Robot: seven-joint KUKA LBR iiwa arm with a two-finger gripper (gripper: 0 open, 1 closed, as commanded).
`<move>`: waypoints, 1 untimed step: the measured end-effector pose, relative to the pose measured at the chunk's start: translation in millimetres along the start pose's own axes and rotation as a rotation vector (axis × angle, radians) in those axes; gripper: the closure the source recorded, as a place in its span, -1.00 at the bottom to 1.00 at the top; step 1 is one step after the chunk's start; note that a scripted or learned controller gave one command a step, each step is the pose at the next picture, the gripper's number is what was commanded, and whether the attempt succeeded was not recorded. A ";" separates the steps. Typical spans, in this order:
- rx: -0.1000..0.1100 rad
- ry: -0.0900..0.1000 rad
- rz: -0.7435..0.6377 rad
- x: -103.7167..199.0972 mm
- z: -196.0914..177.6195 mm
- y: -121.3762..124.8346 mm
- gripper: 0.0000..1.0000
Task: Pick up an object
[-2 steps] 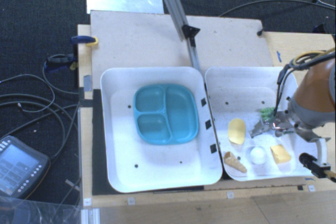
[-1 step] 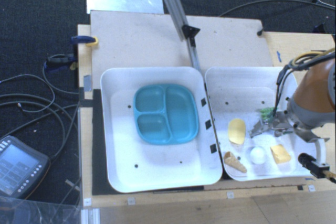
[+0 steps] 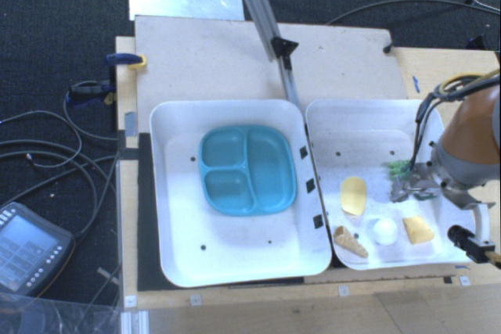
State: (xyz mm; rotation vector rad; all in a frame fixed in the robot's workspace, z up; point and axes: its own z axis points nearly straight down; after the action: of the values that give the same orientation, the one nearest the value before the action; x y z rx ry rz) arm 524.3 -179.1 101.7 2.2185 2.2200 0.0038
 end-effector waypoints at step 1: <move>-0.003 -0.002 0.000 -9.3 -58.4 -1.7 1.00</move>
State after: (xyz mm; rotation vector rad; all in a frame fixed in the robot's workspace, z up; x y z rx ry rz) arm 522.3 -188.3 160.1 2.2160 2.2168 0.0049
